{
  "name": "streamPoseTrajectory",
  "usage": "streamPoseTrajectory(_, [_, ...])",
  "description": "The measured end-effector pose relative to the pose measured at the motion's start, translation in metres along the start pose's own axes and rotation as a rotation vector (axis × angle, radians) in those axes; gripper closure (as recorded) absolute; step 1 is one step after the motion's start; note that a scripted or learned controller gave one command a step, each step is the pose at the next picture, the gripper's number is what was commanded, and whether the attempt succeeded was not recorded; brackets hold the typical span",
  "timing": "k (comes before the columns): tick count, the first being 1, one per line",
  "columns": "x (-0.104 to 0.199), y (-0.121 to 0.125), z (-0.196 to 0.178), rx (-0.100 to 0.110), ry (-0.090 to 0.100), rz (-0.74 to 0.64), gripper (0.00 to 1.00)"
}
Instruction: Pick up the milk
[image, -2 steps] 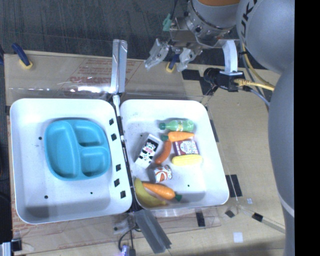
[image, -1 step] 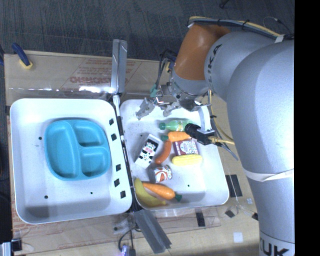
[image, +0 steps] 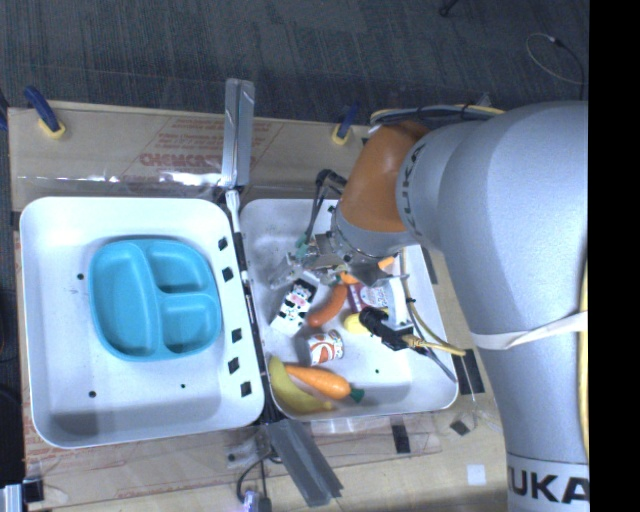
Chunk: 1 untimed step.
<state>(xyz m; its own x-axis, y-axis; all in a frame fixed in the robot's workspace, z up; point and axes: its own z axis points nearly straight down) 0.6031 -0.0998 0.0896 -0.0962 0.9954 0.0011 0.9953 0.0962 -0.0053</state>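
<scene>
camera view | hand (image: 312, 252) low in right bin (image: 262, 232), grip cannot be told | boxy cow-patterned milk (image: 294, 304) carton below it, beside glossy sausage (image: 328, 305) | smooth blue moulded tray (image: 156, 297) in left bin (image: 60, 400)

We cannot tell how the gripper (image: 318, 262) stands, since the wrist hangs over it. The arm (image: 500, 250) covers the right bin's (image: 430, 385) far right corner and runs off the picture at the near edge. The milk (image: 294, 304) is too small to read its print, and the sausage (image: 328, 303) hides its right side. The carrot (image: 318, 380) lies across the banana (image: 288, 392).
</scene>
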Motion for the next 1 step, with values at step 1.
streamPoseTrajectory(1, [-0.0005, -0.0005, -0.0075, 0.004, 0.000, -0.004, 1.00])
